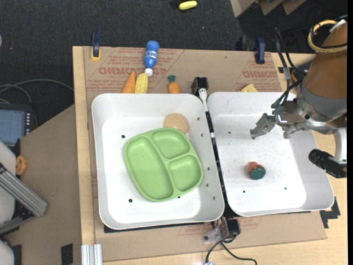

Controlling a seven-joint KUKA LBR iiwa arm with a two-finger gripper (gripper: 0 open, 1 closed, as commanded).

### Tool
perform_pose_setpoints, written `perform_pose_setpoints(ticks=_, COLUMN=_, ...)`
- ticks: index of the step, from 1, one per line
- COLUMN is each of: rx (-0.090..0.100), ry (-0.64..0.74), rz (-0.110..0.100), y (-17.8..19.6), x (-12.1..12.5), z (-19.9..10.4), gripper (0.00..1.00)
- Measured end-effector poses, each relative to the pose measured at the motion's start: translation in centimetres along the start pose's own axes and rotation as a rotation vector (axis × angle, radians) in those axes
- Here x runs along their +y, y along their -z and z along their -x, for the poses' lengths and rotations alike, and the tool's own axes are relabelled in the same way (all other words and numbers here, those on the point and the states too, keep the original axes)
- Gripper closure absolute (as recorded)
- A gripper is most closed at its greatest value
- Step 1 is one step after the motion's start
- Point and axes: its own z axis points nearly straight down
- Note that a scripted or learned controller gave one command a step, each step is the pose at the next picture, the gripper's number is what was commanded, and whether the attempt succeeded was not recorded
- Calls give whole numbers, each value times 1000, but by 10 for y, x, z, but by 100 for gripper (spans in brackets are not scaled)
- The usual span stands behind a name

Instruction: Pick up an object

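Note:
A small orange and teal toy (pixel 255 170) lies in the right bin (pixel 237 197), a little right of its middle. My gripper (pixel 274 130) hangs over the back half of that bin, above and slightly right of the toy, well apart from it. Its two fingers are spread open with nothing between them. In the left bin (pixel 110 126) rests a green divided plate (pixel 162 163). A tan round object (pixel 175 122) sits at the plate's far edge.
Behind the bins on the board lie a blue and white bottle (pixel 150 56), a corn cob (pixel 142 83), two carrots (pixel 129 83), a black block (pixel 199 85) and a yellow piece (pixel 249 88). The arm's body (pixel 328 87) overhangs the right bin's right side.

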Motion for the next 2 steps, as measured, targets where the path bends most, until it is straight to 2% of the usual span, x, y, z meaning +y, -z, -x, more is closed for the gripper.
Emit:
perform_pose_setpoints(ticks=1, rx=1, ry=-5, rz=-10, y=-88, x=-23, z=36, gripper=0)
perform_pose_setpoints(ticks=2, rx=2, ry=0, rz=-3, y=-148, x=-33, z=22, gripper=0)
